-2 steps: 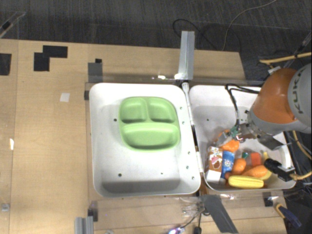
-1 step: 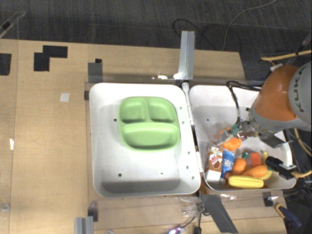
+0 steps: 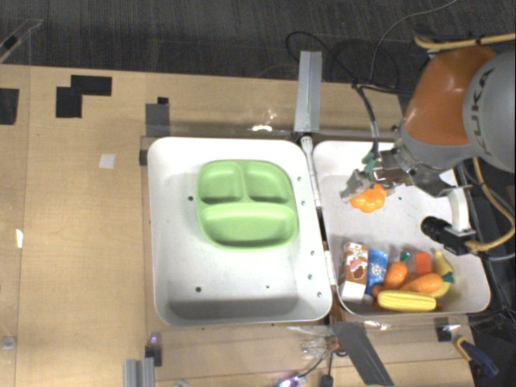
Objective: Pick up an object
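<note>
Landmark: right bin (image 3: 476, 293), the white tray on the arm's side of the bench; all places below are given from it.
Arm: grey with an orange band (image 3: 439, 95), reaching in over the right bin's far right corner.
Gripper (image 3: 364, 185): over the far half of the right bin, fingers pointing toward the bin's left wall.
Claw state: narrow; the fingertips sit right at the top of the orange piece, but whether they actually clamp it cannot be told.
Orange piece (image 3: 368, 199): small, rounded, in the far half of the right bin, at the fingertips, well apart from the pile.
Pile: along the near wall of the right bin, packed close together.
Pile contents: yellow banana-shaped item (image 3: 407, 301) nearest the wall; orange items (image 3: 395, 274) behind it; a small printed carton (image 3: 355, 264) and a blue-and-white packet (image 3: 376, 267) at the left end.
Left bin (image 3: 173, 240): touching the right bin's left wall.
Green divided plate (image 3: 246, 202): lying flat in the left bin, toward its far half.
</note>
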### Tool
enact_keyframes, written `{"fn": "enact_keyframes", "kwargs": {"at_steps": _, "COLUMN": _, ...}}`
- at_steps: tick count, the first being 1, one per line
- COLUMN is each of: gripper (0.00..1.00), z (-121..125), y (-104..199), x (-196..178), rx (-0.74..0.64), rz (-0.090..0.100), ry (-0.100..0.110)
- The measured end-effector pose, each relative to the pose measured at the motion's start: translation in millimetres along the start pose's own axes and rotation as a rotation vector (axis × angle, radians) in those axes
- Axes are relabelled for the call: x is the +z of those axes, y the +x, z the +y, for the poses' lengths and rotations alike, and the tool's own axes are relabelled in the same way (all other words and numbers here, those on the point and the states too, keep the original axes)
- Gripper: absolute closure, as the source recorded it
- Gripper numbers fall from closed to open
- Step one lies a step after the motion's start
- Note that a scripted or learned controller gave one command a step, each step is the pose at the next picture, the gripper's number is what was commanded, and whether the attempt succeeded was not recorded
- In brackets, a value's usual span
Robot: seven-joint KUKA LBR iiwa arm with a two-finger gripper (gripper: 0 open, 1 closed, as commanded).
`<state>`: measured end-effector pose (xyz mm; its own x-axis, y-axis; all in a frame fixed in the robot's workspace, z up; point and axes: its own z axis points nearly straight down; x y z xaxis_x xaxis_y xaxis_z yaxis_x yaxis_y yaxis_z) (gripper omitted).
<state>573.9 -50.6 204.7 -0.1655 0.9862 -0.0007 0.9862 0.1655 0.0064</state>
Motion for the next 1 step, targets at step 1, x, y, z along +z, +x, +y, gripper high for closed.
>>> {"fn": "enact_keyframes", "kwargs": {"at_steps": 1, "gripper": 1.0, "z": 7.5, "y": 6.4, "x": -16.1, "rx": -0.015, "rz": 0.0, "ry": 0.002}}
